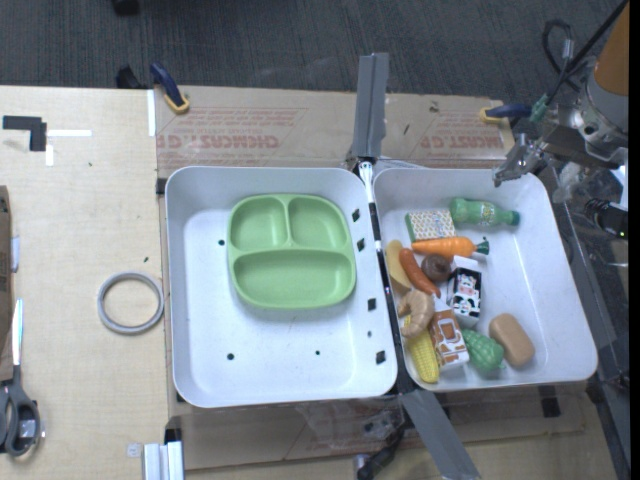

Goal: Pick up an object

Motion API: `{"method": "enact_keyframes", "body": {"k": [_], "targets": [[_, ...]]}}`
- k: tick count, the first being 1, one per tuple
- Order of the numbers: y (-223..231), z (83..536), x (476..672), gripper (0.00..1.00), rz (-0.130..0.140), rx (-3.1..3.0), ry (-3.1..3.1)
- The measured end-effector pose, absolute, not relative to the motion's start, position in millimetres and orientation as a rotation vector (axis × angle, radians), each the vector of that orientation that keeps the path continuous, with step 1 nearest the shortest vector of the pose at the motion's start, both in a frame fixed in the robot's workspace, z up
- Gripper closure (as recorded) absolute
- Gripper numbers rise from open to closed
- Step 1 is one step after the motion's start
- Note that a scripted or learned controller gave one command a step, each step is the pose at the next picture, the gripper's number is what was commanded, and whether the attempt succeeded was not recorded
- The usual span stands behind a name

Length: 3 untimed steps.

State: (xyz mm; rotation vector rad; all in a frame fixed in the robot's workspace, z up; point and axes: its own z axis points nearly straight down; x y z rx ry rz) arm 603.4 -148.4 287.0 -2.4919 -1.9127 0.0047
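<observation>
The right bin (540,258) holds a pile of toy food: a green bottle (483,212), a carrot (448,247), a cream and green box (430,224), a cow-print carton (465,291), a tan bread roll (512,338), a green vegetable (483,353), a corn cob (425,356) and a small juice box (450,338). My gripper (508,168) hovers over the far right corner of this bin, above and just behind the green bottle, with nothing seen in it. A green divided plate (292,250) lies in the left bin (200,348).
A grey ring of tape (131,301) and scissors (18,408) lie on the bench left of the bins. Blue and yellow clamps (170,86) (505,114) grip the cardboard behind them. A raised metal divider (370,118) runs between the bins. Cables hang at the far right.
</observation>
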Motion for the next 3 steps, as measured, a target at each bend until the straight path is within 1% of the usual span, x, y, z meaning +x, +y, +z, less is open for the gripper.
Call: {"method": "enact_keyframes", "body": {"k": [1, 2, 3], "targets": [[-165, 273, 557.7, 0.00, 0.005, -2.457, -1.956], [-153, 178, 601.5, 0.00, 0.005, -2.677, -1.639], [-143, 91, 577.7, 0.00, 0.004, -2.601, -1.758]]}}
